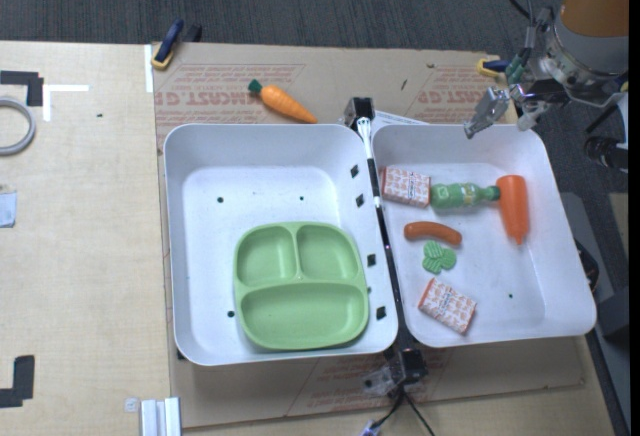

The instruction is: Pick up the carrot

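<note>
The carrot lies on the brown cardboard on the counter, just behind the left bin, its green end pointing left. That bin holds a green divided plate. My jaws hang over the far rim of the right bin, well apart from the carrot; I cannot tell whether they are open or closed.

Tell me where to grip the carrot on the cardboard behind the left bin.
Take the carrot across its thick orange middle, from straight above. It lies flat and slanted, green top pointing left, with bare cardboard along both long sides.
</note>
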